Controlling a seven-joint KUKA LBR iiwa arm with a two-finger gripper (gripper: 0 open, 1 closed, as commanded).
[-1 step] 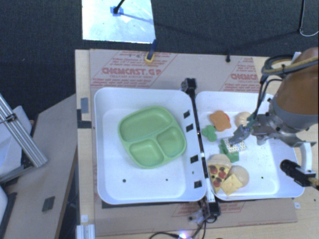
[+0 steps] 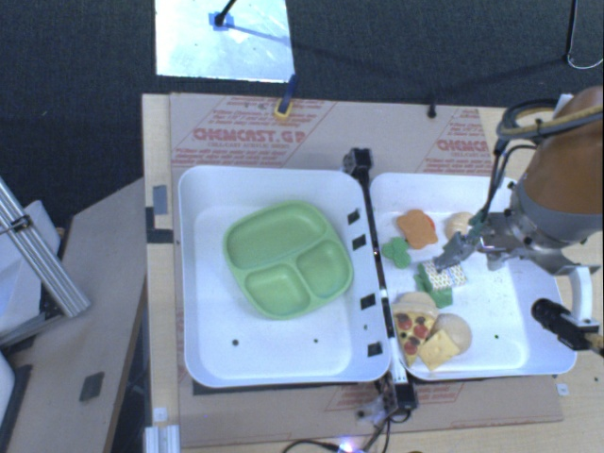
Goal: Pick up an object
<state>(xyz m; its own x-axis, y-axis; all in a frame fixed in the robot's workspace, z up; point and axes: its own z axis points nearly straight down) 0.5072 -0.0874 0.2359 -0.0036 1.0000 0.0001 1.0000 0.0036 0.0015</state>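
In the right bin (image 2: 491, 343) lie several toy foods: an orange piece (image 2: 416, 226), a green broccoli-like piece (image 2: 396, 252), a pale round piece (image 2: 460, 223), a pizza slice (image 2: 415, 327), a yellow cheese wedge (image 2: 438, 347) on a tan round (image 2: 455, 329), and a white-and-green patterned piece (image 2: 440, 281). My gripper (image 2: 453, 253) reaches in from the right and hangs low just above the patterned piece. Nothing shows clearly between its fingers.
The left bin (image 2: 203, 347) holds a green divided plate (image 2: 287, 259). A black ridge with clips (image 2: 370, 253) separates the two bins. The arm's grey body (image 2: 557, 206) covers the right bin's far right side. A black part (image 2: 559, 321) juts over the bin's right rim.
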